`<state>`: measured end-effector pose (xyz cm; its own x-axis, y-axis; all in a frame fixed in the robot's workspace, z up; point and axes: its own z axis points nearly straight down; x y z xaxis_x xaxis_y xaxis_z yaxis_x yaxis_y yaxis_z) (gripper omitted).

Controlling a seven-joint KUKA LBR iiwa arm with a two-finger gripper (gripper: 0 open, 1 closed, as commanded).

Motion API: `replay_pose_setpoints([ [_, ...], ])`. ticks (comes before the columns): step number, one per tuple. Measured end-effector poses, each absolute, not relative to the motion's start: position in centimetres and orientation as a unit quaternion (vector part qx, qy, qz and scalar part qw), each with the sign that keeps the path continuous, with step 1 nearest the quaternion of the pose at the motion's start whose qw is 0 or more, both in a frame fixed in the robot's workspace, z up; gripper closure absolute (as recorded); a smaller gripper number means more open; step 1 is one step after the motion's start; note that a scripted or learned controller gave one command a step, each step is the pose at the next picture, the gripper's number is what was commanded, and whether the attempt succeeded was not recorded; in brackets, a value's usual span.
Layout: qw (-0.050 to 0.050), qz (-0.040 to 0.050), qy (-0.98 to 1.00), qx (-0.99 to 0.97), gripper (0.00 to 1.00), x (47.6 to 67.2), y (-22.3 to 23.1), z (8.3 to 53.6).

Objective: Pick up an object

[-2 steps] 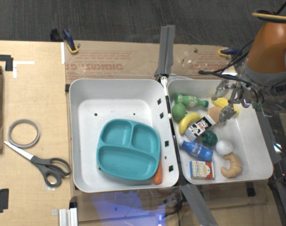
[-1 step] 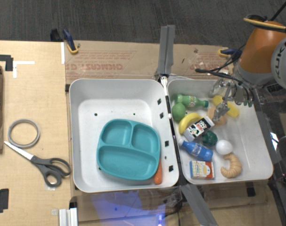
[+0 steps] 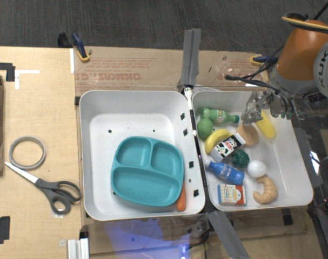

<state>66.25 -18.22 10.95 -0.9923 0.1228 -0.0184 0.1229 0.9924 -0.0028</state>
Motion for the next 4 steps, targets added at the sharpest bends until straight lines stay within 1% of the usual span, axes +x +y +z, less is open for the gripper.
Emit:
replay_pose_setpoints([
  [1,0.004,-0.0004,0.999,0.043,1.0,65.3,-13.3,21.2],
  [2,0.004,-0.001,0.996,0.086,1.0,62.8,-22.3,9.5],
  [3,0.003,-0.0006,0.987,0.161,1.0,59.7,-22.2,28.2],
  [4,0.002,-0.0006,0.987,0.16,0.0,59.6,-22.2,28.2],
])
